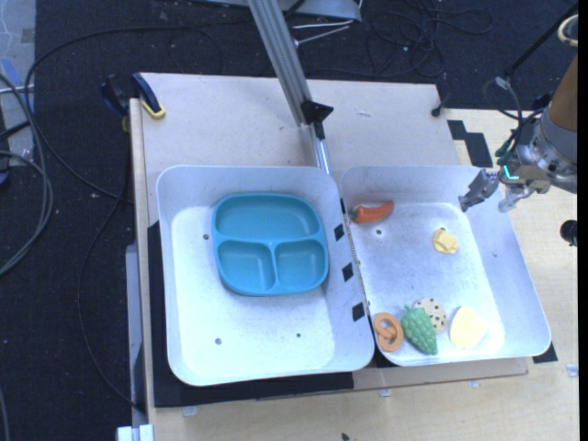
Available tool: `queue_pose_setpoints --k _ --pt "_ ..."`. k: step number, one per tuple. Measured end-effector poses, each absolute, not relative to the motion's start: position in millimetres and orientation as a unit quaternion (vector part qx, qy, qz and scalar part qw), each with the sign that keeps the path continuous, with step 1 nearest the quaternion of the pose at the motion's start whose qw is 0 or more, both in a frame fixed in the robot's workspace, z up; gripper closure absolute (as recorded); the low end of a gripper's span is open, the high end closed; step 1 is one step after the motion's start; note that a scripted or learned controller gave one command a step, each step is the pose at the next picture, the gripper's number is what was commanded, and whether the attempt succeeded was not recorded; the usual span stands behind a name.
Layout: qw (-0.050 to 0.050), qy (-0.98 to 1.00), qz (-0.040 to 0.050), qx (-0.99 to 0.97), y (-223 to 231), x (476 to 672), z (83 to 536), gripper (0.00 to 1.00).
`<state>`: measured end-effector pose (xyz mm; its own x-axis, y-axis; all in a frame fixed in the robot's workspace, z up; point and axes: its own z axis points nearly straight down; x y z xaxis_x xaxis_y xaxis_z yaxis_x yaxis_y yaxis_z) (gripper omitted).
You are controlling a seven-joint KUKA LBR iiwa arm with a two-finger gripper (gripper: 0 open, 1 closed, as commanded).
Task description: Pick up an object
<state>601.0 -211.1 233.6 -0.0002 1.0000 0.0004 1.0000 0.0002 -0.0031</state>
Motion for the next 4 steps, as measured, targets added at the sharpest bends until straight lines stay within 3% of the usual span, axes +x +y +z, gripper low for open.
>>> queue_pose_setpoints --k 1,3,4 --pt "0.000 -0.707 0.0000 -0.707 -211 601.9 235 0.00" --pt "0.002 -0.707 0.0015 -0.707 -215 595.8 108 0.00" --pt "-0.001 -0.707 0.0003 -0.707 -215 596.2 92 0.00"
